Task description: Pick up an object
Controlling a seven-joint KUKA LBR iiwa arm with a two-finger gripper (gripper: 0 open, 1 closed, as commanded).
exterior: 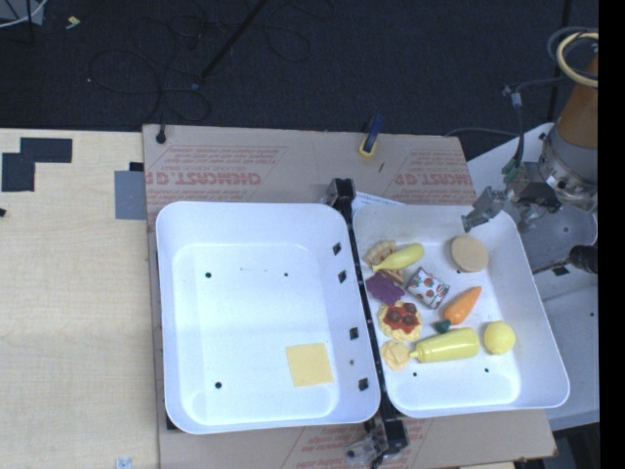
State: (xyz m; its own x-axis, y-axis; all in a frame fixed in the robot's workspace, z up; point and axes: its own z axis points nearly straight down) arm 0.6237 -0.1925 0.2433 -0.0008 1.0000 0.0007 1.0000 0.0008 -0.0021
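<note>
bench: pale wood surface (68, 291) on the left, with a brown cardboard sheet (254, 164) under both bins; dark floor with loose cables behind.
left bin: white tray (176, 262), holding a flat yellow square (310, 364) near its front right corner, well apart from everything else.
right bin: white tray (537, 360), crowded with small toy food in its middle and back.
back of the pile: a yellow banana-like piece (400, 256) beside a round tan disc (470, 253), the two apart.
middle of the pile: a purple piece (384, 286) touching a small can (427, 287), with an orange carrot (462, 304) just right of the can.
front of the pile: a red and yellow pizza-like piece (400, 319), a yellow bottle (447, 345) lying on its side, and a lemon (498, 337) just beside the bottle's end.
crowding: the pieces near the divider lie pressed together, so each has neighbours against it; the disc and lemon sit more freely.
divider: black clips (354, 301) join the two bins along their shared edge.
arm: grey body with orange band (576, 115) at the right edge, over the back right corner of the right bin.
gripper: (485, 210) above the bin's back rim, near the tan disc; nothing is seen between its fingers, and i cannot tell whether they are spread or closed.
extra: a blue and yellow clip (370, 137) on the cardboard's back edge.
</note>
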